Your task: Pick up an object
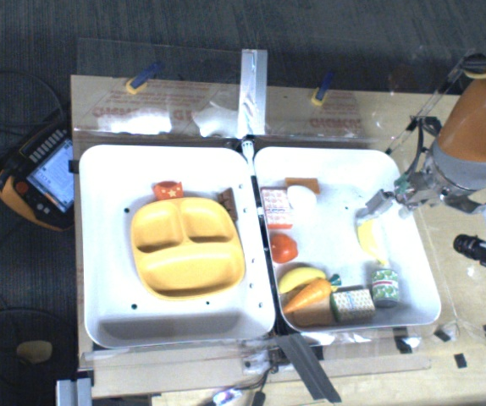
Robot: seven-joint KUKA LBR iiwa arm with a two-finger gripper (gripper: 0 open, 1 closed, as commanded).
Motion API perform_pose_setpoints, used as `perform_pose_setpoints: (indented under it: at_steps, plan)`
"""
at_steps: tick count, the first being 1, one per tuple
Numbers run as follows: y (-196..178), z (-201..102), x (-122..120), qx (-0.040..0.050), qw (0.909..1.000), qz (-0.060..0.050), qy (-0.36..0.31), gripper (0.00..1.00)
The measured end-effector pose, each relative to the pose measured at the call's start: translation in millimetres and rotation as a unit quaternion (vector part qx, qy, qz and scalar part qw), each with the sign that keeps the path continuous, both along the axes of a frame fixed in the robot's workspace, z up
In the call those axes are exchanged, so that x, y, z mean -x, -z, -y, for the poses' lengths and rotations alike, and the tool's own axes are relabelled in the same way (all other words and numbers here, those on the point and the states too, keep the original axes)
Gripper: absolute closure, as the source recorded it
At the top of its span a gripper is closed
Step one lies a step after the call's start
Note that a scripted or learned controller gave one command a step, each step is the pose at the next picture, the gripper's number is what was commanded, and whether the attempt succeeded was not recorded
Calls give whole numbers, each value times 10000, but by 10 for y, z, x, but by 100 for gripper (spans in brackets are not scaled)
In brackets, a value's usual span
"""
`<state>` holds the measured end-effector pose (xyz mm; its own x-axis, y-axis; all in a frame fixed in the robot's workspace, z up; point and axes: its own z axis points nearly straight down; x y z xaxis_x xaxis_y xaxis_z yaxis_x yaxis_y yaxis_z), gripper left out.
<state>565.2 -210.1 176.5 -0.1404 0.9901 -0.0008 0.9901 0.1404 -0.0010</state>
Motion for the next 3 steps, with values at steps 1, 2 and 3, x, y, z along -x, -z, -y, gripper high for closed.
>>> perform_pose_setpoints:
  at_steps: [1, 2, 3]
  plan:
    - [768, 27, -38, -48, 9961, 29, 878, 0]
    - [694, 33, -29, -31, 9962, 17, 875, 100]
    - [-139, -412, -307, 8, 9894, -3, 1450, 100]
